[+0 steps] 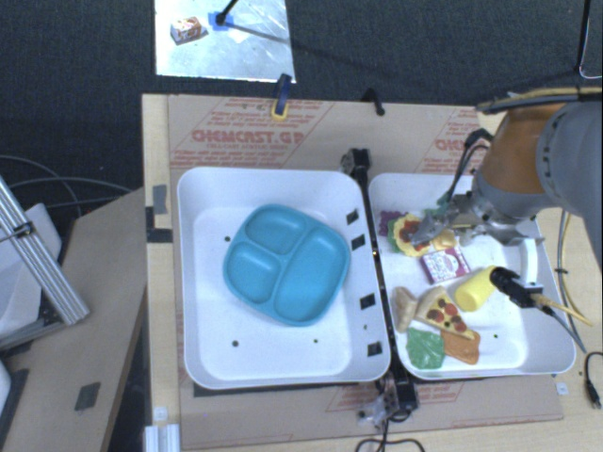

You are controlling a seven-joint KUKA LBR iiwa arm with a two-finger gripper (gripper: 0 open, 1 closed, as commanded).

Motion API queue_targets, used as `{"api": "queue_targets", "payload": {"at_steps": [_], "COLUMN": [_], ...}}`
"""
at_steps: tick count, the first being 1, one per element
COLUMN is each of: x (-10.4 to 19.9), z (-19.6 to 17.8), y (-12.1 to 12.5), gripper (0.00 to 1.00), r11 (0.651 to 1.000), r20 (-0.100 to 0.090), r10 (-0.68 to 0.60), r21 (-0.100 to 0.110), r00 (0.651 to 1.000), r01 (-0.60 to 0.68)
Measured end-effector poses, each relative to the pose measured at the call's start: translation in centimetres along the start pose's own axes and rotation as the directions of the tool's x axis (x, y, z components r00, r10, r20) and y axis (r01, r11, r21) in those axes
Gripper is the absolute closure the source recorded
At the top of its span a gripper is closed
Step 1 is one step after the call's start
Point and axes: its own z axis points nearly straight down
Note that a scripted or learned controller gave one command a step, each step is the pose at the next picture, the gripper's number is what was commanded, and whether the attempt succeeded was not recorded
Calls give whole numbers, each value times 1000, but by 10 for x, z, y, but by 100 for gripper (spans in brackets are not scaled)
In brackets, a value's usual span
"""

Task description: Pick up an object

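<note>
At the far-left corner of the right bin: hand low beside the yellow-red toy; spread or pressed together, cannot tell; likely risk: the pink box just beside crowds the grasp; toy may slip.

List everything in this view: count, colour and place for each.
left bin: 1, white, left on the bench
right bin: 1, white, beside it
sectioned plate: 1, blue, middle of the left bin
pizza slice: 1, tan with red toppings, front of the right bin
leafy toy: 1, green, front left corner of the right bin
cylinder: 1, yellow, middle of the right bin
packet: 1, dark pink, behind the pizza slice
toy food: 1, yellow, red and green, back left of the right bin
cardboard sheet: 1, brown, under both bins
shiny sheet: 1, silver, behind the bench
arm: 1, grey with orange band, from the right
gripper: 1, grey, beside the toy food
</note>
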Motion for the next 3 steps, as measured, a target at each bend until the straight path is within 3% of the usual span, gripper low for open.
{"api": "queue_targets", "payload": {"at_steps": [1,2,3], "x": [-31,-28,-72], "z": [18,6,-87], "y": [-76,-72,-88], "gripper": [0,100,100], "r11": [1000,1000,1000], "r20": [-3,-3,2], "r10": [8,3,7], "r21": [15,7,2], "r00": [1000,1000,1000], "r01": [-8,-3,-7]}}
